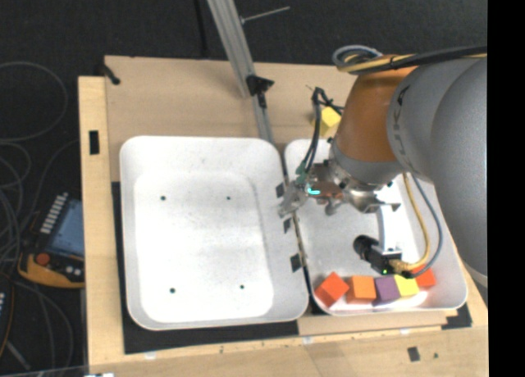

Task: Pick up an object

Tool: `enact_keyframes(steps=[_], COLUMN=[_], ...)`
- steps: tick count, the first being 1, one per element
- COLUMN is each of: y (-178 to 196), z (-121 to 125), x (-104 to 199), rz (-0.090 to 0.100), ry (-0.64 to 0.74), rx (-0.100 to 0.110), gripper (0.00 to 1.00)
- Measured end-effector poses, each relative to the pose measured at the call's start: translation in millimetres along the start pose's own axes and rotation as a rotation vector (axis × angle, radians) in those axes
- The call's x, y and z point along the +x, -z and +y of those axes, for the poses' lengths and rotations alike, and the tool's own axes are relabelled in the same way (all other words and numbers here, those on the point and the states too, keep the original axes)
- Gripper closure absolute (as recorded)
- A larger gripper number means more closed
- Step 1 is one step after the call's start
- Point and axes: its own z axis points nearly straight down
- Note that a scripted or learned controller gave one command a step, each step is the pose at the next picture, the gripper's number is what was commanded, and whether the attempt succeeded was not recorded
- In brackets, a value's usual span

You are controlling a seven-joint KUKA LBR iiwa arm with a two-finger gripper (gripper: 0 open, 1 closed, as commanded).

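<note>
A row of coloured blocks (373, 287) is seen lying along the right bin's (455, 297) near wall, below the arm's wrist (353, 191).

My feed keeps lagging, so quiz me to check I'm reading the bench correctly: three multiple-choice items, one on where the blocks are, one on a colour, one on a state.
1. Where do the blocks lie?
A. Along the near edge of the right bin
B. In the middle of the left bin
C. On the bench outside the bins

2. What colour is the block between the orange and yellow ones?
A. Green
B. Purple
C. White

3. How do the blocks lie?
A. Stacked in a tower
B. Side by side in a row
C. Scattered across both bins

Answers:
1 A: they line the right bin front rim.
2 B: the purple block sits there.
3 B: they run from the orange-red block rightward.
</note>
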Motion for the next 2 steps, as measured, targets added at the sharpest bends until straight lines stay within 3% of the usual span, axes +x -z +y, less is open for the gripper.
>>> enact_keyframes(steps=[1, 2], y=[0.0, 0.0], z=[-7.4, 36.6], x=[13.3, 11.7], rz=[0.001, 0.001], ry=[-0.008, -0.006], rx=[0.000, -0.005], gripper=[0.00, 0.00])
